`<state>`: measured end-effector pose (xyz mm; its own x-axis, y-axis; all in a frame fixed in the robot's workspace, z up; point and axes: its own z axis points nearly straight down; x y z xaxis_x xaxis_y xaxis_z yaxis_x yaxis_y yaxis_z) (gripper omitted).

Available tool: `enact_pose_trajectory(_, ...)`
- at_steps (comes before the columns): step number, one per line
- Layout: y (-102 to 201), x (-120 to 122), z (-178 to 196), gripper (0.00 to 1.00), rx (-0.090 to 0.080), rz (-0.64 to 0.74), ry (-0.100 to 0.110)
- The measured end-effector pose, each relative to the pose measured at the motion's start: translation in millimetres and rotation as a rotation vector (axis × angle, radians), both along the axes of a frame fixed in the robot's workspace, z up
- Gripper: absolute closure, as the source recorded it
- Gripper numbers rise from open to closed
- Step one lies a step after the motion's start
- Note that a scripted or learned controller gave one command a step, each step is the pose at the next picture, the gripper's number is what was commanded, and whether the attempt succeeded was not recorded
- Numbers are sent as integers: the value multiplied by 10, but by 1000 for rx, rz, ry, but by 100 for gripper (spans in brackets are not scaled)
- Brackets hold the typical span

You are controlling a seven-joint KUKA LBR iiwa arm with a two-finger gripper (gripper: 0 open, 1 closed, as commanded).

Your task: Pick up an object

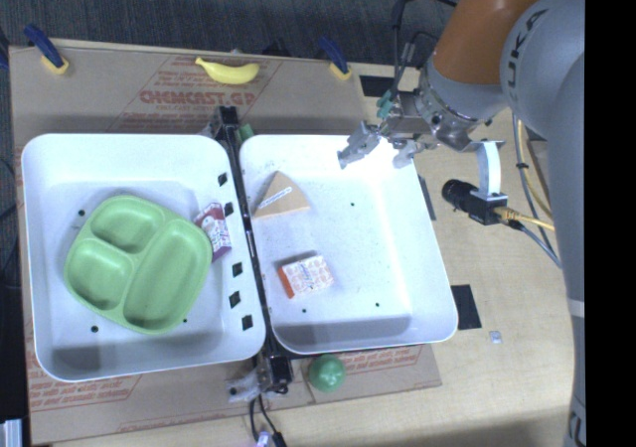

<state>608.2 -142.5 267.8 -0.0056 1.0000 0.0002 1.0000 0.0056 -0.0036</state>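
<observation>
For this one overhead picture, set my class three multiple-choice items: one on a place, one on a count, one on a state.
1. Where does the green divided tray lie?
A. left bin
B. right bin
C. on the cardboard

2. How many things lie in the right bin?
A. one
B. two
C. four

3. What is between the fingers of the gripper?
A. the wedge
B. the carton
C. nothing

Key: 1 A, the tray sits in the left bin. 2 B, a tan wedge and an orange-and-white carton. 3 C, it hangs over the bin's far edge with fingers spread.

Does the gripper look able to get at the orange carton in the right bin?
Probably yes: the orange carton lies alone on the right bin floor, nothing over it, and the gripper hovers at that bin's far edge.
</observation>
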Motion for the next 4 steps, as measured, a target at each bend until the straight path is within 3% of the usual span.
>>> enact_pose_trajectory(1,-96,476,-1774,0,0,2,2)
enact_pose_trajectory(2,-91,487,-1657,100,-1,6,0)
enact_pose_trajectory(3,1072,478,-664,100,2,1,-3)
enact_pose_trajectory(4,1064,474,-671,0,1,0,-2)
